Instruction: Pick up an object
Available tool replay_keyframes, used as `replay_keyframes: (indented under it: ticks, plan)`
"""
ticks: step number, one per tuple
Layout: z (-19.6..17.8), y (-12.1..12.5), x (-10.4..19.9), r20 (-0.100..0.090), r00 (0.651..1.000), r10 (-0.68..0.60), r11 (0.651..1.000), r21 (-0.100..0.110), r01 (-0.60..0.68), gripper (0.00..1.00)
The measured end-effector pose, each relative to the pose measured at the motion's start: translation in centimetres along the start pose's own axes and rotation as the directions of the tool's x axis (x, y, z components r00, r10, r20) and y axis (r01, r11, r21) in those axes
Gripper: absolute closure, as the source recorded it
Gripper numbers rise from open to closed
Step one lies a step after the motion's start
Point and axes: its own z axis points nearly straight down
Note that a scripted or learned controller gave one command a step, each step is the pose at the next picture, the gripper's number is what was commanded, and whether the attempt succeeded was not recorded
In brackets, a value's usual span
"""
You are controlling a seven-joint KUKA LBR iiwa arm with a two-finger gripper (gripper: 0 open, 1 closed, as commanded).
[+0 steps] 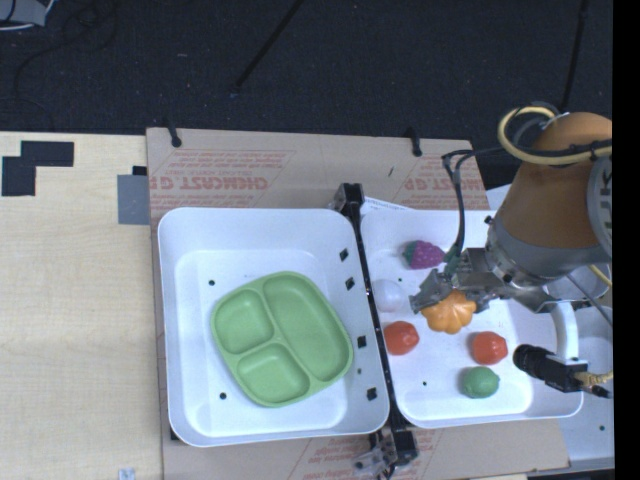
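A: Start at the near edge. What's there?
B: Right-hand bin (440,410) as the cam sees it, front part: green round thing (480,381). Just behind it, a red thing (488,347). 2nd red thing (401,337) sits nr the divider btw the bins, well apart from the 1st.
A: Other bin?
B: Left-hand bin (180,268) holds a green plate (282,338) w/ 3 compartments, lying flat, turned at an angle to the bin walls.
A: And the gripper?
B: The gripper (452,290) is low over the middle of the right-hand bin. Arm comes in from view-right, orange band (555,183) above the wrist.
A: Task obj?
B: Orange object (450,315), lumpy, pumpkin-ish. It's right at the gripper, on its near side. Touching or just under, can't tell which.
A: Claw wide, narrow, holding?
B: Can't tell, the wrist blocks the view. Can't say it has the obj.
A: Further back?
B: Purple thing (424,254) twd the far wall of the same bin, near the gripper but apart from it.
A: Beyond the bins?
B: Cardboard sheet (260,168) w/ red print sticks out behind both bins. Pale wood bench (70,318) to view-left. Dark floor (300,48) w/ cables at the far end.
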Motion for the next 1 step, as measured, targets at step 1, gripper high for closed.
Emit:
replay_keyframes:
  ticks: [1]
  plan:
    - [1.26,0.05,5.02,0.000,1.000,0.000,1.000,0.002,0.000,1.00]
